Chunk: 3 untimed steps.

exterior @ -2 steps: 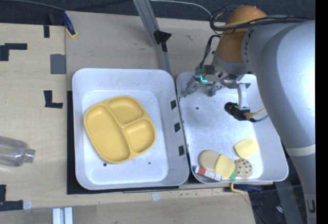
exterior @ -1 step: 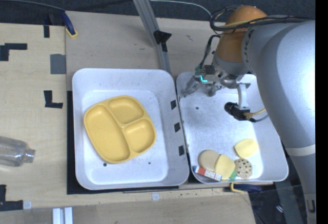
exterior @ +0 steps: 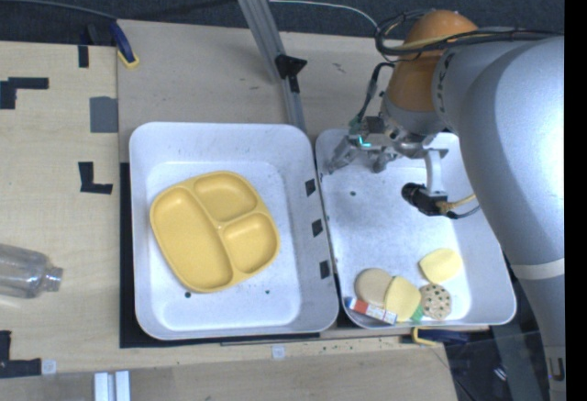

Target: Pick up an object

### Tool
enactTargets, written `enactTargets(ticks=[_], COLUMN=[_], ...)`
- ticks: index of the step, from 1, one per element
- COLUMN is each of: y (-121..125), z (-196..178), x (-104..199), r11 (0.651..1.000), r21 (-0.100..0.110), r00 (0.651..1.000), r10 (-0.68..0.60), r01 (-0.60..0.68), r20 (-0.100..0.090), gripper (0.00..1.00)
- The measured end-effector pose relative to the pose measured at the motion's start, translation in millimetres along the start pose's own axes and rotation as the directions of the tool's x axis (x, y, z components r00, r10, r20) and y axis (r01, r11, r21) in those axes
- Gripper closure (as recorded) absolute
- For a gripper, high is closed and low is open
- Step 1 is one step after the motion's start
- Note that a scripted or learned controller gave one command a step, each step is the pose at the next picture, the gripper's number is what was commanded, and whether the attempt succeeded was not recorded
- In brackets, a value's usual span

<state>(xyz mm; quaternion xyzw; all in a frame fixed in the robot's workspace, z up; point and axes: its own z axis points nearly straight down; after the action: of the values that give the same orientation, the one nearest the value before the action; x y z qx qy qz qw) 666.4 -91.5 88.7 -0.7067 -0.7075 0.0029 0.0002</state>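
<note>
Tool [exterior: 367, 149] sits at 12 o'clock of the right shallow white bin [exterior: 353, 234], grip state unreadable. Targets – pale yellow and tan round food pieces [exterior: 404, 287] – cluster at 6 o'clock, overlapping. Risk: the tool closes on bare floor, or two pieces wedge and slip out.

Robotics laboratory: wooden bench [exterior: 211, 78] marked with black tape, two white bins [exterior: 220, 317] side by side, aluminium camera pole [exterior: 257, 9], loose cabling.
</note>
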Motion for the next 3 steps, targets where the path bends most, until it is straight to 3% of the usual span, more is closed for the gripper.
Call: enactTargets(ticks=[1,2,3], y=[0,11,11], z=[-10,3,4], x=[1,-74,-106], r11=[1.000,1.000,0.999], r21=[0.001,0.028,0.033], r00=[1.000,0.999,0.999], r10=[-0.001,-0.002,-0.007], r01=[0.001,0.003,0.008], r20=[0.000,-0.032,-0.041], gripper=[1.00,1.00,1.00])
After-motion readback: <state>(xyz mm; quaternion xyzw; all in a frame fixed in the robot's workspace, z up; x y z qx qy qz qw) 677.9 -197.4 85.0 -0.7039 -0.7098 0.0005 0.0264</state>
